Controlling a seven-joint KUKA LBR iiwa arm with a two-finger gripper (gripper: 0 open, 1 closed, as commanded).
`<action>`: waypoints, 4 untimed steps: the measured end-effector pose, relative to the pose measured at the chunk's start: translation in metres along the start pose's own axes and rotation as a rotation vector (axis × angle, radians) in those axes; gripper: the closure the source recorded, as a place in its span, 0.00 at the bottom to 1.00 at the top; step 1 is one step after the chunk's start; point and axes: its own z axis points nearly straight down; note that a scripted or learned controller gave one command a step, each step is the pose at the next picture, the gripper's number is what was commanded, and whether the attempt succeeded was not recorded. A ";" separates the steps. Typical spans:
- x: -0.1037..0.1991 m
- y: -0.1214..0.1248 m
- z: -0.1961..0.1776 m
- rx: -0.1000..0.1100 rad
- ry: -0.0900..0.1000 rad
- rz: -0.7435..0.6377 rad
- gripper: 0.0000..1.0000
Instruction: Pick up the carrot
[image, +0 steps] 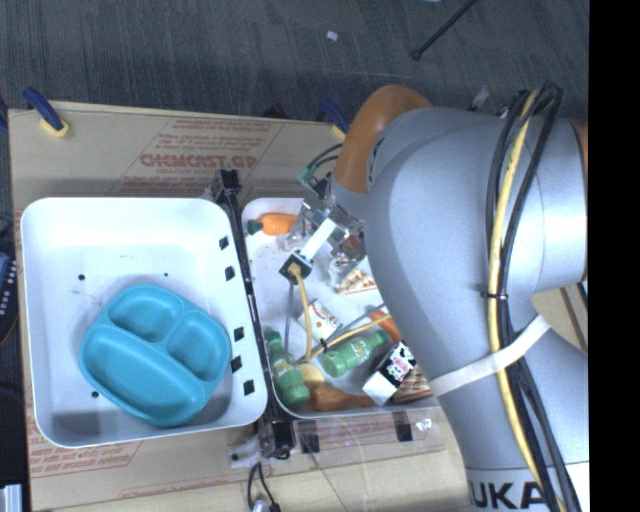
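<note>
Noted on the bench: two shallow white plastic bins side by side, walls smooth and corners rounded. Left bin (60, 240) carrying one turquoise divided tray (155, 352), glossy, rounded, moulded into three compartments, lying toward the near left corner. Right bin (258, 215) largely covered by the arm (450, 260), a bulky matte grey casing with an orange band (365, 130) above the wrist and yellow and black cables along its outer side. Gripper (325, 235) seen low over the far part of the right bin, a cluster of metal and black parts; open or closed, cannot tell. Carrot (276, 225) found at the far left corner of the right bin, a short orange tapered piece with a green end, lying just beside the gripper; contact not determinable. Toward the near end of the same bin, a crowded heap: green bottle (352, 352) lying tilted, a black-and-white patterned carton (392, 372), other small items packed too closely to identify.
</note>
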 end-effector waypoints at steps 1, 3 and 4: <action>0.001 -0.006 -0.168 -0.021 0.026 0.107 0.00; -0.022 -0.033 0.000 -0.009 0.010 0.235 0.00; -0.020 -0.034 -0.011 -0.002 0.011 0.227 1.00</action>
